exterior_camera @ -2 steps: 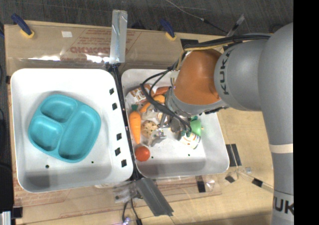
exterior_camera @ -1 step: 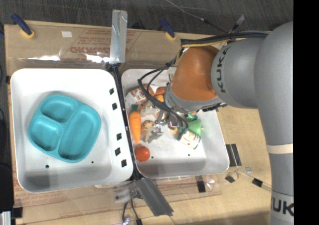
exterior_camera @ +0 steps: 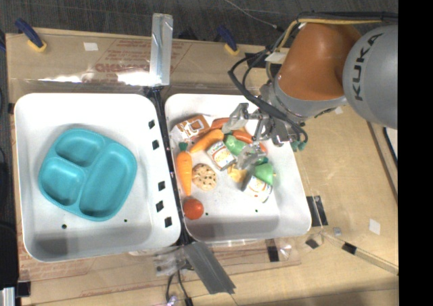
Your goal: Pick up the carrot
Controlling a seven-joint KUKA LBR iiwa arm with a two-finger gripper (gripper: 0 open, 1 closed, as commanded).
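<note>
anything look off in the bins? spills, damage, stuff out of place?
Nothing spilled or damaged. The toy food is heaped loosely in the right bin: the carrot lies against its left wall, a tomato below it, a cookie beside it. The teal tray sits askew in the left bin. The gripper hangs over the pile.

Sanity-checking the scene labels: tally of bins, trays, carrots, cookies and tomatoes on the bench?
White bins: 2
Teal divided tray: 1
Carrot: 1
Cookie: 1
Tomato: 1
Total: 6

arm (exterior_camera: 369, 61): cut off at right edge | hand (exterior_camera: 249, 137): fingers' state unclear
</note>
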